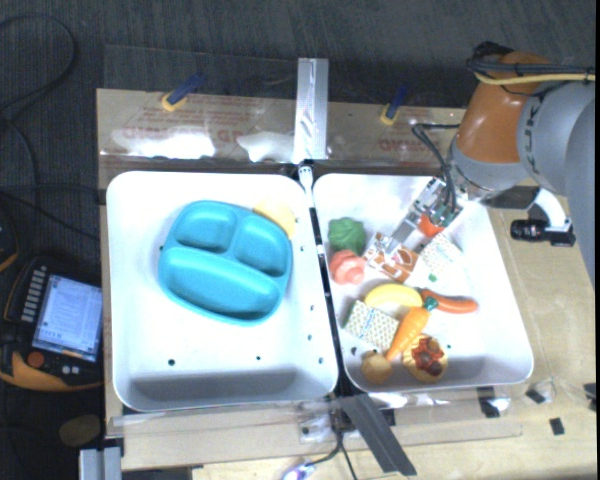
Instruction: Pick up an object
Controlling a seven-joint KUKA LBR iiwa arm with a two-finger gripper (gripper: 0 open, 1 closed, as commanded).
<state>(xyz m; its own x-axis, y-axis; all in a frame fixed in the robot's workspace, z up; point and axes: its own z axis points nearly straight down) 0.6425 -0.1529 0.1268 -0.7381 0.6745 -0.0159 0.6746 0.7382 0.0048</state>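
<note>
We find the gripper (412, 230) lowered into the right bin (500, 268) at centre-right of frame, above clustered toy food (405, 313), presumably to select one. We cannot tell its state.

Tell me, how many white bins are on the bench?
2. The left bin holds a blue divided tray. The right bin holds a pile of toy food, with the claw above it.
</note>
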